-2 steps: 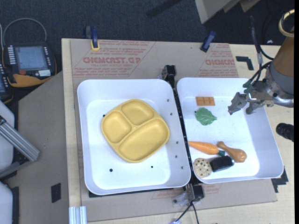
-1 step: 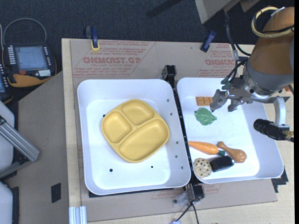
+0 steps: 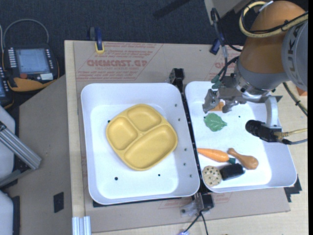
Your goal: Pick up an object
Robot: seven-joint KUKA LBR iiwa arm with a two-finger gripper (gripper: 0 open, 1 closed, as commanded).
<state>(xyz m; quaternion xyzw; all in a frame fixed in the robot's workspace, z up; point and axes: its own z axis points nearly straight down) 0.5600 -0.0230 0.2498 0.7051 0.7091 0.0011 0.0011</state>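
While the grey-and-orange arm reaches in from the right, its gripper hangs low over the far part of the right bin, fingers close about a small orange piece that shows between them. Just below the gripper lies a green leaf-shaped toy, near the bin's left wall. Toward the near edge, a carrot lies touching a brown drumstick-shaped toy; beside them sit a speckled round cookie and a black block leaning against it. A black cylinder on the arm's side hangs over the bin's right half. The left bin holds a yellow divided plate, well apart from the gripper. Both bins rest on a cardboard sheet, with a handheld screen unit off to the far left.
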